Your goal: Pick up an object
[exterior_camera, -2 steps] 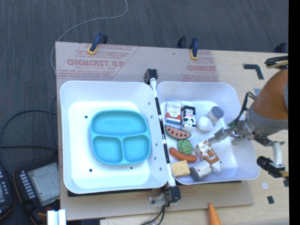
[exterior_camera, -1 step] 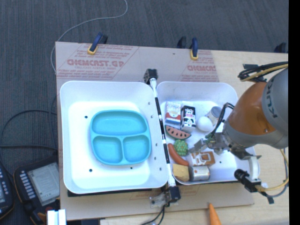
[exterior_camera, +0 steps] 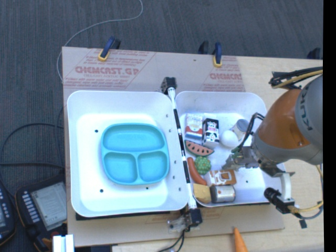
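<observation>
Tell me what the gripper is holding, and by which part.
It cannot be told: the gripper is low in the right bin, over the toys, with the wrist hiding its tip.

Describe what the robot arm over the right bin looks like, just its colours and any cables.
The arm has a rounded grey body with a wide orange band above the wrist. Yellow and black cables run along its top, and more cables trail near its lower end. A thin dark cable loops from the band toward the pincer, which is dark and small, over the right bin.
</observation>
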{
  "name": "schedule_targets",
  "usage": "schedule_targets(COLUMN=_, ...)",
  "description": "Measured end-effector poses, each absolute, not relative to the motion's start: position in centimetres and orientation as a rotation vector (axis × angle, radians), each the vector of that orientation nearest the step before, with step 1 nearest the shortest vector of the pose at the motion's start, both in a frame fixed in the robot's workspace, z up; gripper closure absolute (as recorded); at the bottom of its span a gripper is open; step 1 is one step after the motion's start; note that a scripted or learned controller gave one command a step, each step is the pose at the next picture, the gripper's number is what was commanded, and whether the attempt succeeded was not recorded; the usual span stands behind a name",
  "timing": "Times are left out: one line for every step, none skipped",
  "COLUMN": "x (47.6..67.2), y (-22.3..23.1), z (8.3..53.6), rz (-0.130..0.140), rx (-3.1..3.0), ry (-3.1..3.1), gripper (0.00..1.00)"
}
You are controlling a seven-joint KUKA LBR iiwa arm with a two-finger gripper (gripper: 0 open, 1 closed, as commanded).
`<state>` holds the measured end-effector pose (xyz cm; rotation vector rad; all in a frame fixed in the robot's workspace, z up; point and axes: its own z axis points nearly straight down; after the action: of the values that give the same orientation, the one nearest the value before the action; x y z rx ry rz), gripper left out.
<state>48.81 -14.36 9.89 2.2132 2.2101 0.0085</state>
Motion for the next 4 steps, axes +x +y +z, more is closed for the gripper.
schedule_targets(x=48.8, y=-14.4, z=9.9, rz=0.008, rx=2.214, ry=2.211, gripper=0.0)
schedule_targets(x=48.8, y=-14.3, z=10.8, rz=0.008, rx=2.214, ry=2.21, gripper=1.0)
schedule_targets(x=48.8, y=-14.3, z=10.8, rz=0.008, rx=2.214, ry=2.211, gripper=0.0)
schedule_targets(x=48.9, y=-14.3, z=11.8, rz=0.008, rx=2.213, ry=2.211, gripper=1.0)
